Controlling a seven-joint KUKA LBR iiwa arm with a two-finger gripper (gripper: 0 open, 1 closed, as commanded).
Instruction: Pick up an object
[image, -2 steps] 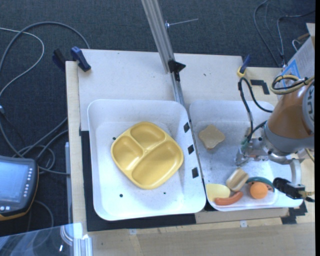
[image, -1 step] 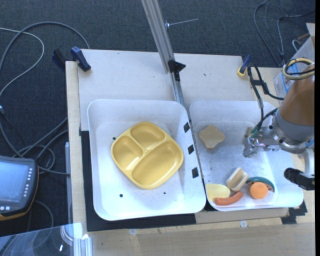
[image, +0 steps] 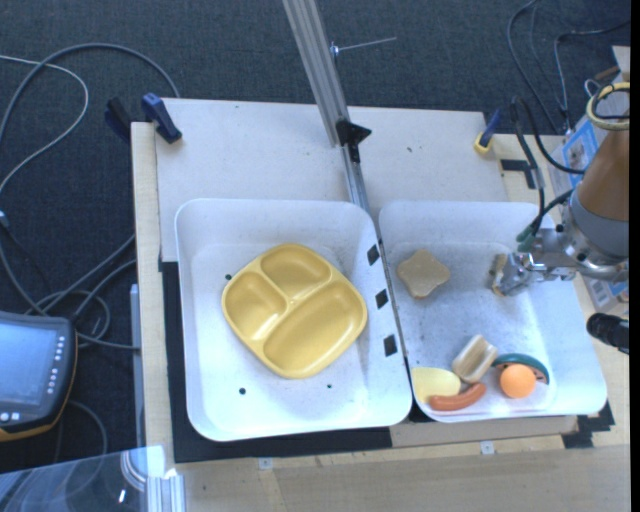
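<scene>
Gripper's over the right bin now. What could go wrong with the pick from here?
1. The gripper sits above bare floor of the right bin, between the tan piece and the cluster; a straight descent would likely close on nothing.
2. The orange ball, sausage and bread roll crowd the near corner, so fingers may nudge neighbours or hit the wall.
3. The ball may roll.

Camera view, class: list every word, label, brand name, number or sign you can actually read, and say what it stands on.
No text can be read anywhere.
The blue and white label at the right edge, behind the arm: print too small and blurred.
The handheld screen at the left edge: blank glare, nothing legible.
The yellow divided plate, the two white bins and the gripper: no markings seen.
</scene>
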